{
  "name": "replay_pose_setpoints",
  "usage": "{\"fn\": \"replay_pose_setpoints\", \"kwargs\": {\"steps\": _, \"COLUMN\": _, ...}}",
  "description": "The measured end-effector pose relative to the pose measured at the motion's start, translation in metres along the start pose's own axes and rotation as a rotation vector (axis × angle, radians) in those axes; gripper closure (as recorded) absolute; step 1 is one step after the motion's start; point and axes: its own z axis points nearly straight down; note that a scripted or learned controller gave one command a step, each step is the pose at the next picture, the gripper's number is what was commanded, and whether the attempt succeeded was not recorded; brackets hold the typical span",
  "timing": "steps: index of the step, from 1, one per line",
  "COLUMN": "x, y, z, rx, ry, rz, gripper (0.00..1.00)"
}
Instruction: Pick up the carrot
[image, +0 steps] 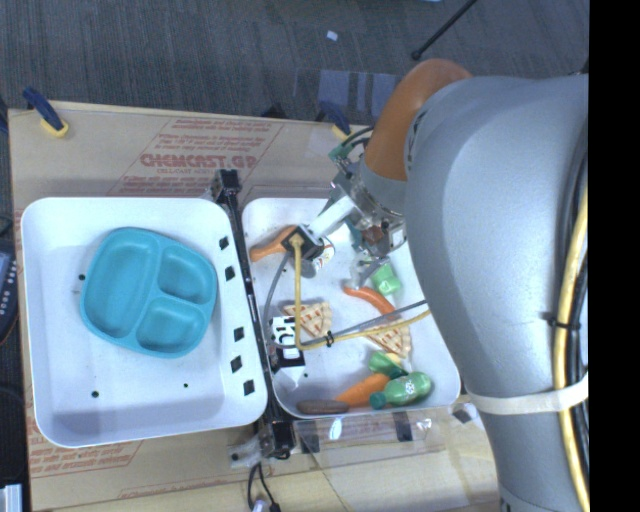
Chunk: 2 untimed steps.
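Note:
An orange carrot (362, 389) lies near the front of the right bin (440, 345), its thick end against a green bottle (404, 388). My gripper (374, 256) hangs over the back right part of that bin, well behind the carrot. Right below it sit a small green piece (386, 281) and a red-orange pepper-like thing (372, 298). Another orange thing (268, 246) lies at the bin's back left corner, partly hidden by the robot's parts.
The left bin (50, 300) holds a blue divided plate (148, 291). In the right bin there are also two waffle pieces (312, 318) (396, 341), a green leafy thing (385, 362) and a brown stick (320, 406) by the front wall.

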Motion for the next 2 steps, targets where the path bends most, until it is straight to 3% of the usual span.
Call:
{"fn": "replay_pose_setpoints", "kwargs": {"steps": 1, "x": -0.023, "y": 0.066, "z": 0.022, "rx": 0.003, "ry": -0.010, "rz": -0.005, "gripper": 0.00}}
{"fn": "replay_pose_setpoints", "kwargs": {"steps": 2, "x": -0.013, "y": 0.104, "z": -0.136, "rx": -0.005, "ry": 0.000, "rz": -0.127, "gripper": 0.00}}
